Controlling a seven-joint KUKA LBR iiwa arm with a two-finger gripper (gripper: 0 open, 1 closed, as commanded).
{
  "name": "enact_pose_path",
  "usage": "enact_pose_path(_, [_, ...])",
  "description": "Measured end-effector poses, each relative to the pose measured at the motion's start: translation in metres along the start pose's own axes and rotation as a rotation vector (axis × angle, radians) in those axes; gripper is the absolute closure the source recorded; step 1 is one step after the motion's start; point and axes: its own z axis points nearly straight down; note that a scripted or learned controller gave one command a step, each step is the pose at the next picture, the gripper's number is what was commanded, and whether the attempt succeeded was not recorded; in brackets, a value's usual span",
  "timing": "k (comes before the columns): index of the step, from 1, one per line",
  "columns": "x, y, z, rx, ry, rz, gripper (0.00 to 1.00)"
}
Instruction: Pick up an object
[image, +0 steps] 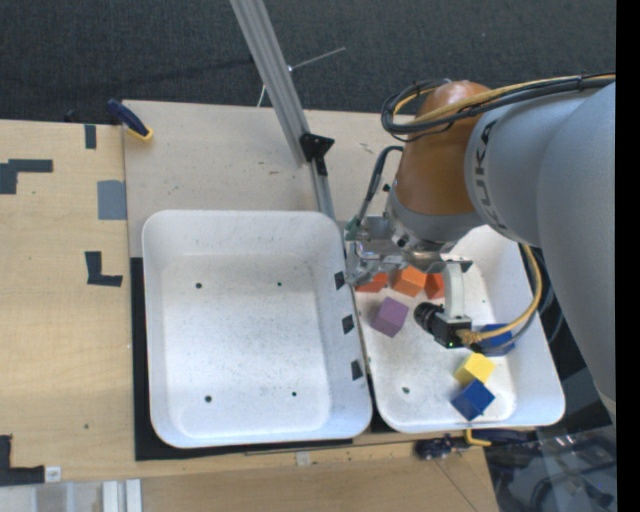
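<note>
Camera view: gripper (385, 262) low in the right bin (535, 405) over orange blocks (408, 282), jaws' state unclear; purple cube (390, 317) just beside, yellow (477, 367) and blue (472, 399) cubes nearer front; likely light, stiff, best pinched on opposite flat faces.

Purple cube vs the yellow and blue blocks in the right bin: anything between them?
Mostly bare white bin floor between the purple cube and the yellow block and blue block, in the camera view.

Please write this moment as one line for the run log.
arm: over right bin | gripper: low by orange blocks | purple cube, yellow block, blue block: lying loose | grasp: unconfirmed
</note>
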Motion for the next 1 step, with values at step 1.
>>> enact_pose_path(1, [0.0408,-0.0148,-0.0063,0.001,-0.001,0.001,1.0])
